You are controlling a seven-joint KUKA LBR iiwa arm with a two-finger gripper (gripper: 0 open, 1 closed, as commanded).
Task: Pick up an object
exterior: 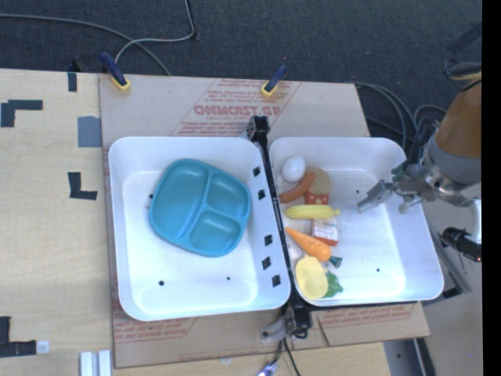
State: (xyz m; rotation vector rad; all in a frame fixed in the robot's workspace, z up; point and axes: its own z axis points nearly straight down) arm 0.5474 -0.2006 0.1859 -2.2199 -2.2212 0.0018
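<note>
The arm (462, 135) comes in from the table's right edge, its orange band high at the right and the grey wrist angled down and leftward over the right bin (391, 284). The tool (385, 194) hangs above the right half of that bin, near its right wall, pointing toward the bin's middle; one grey finger (372, 198) juts out to the left, but whether the tool is spread or closed cannot be told from this angle, and nothing is seen between its fingers. The toy foods lie bunched along the right bin's left wall, well apart from the tool: a white egg (293, 167) toward the far corner, a sausage (298, 186) beside a tan piece (319, 182), a yellow banana (311, 211) below them, a small red and white packet (325, 230), a carrot (308, 244), and a pale yellow fruit (310, 276) with green leaves (335, 283) at the near corner. The left bin (129, 233) holds a blue divided plate (200, 207), lying flat near its middle. Both bins sit on a cardboard sheet (227, 108) clipped to the table at its far edge.
</note>
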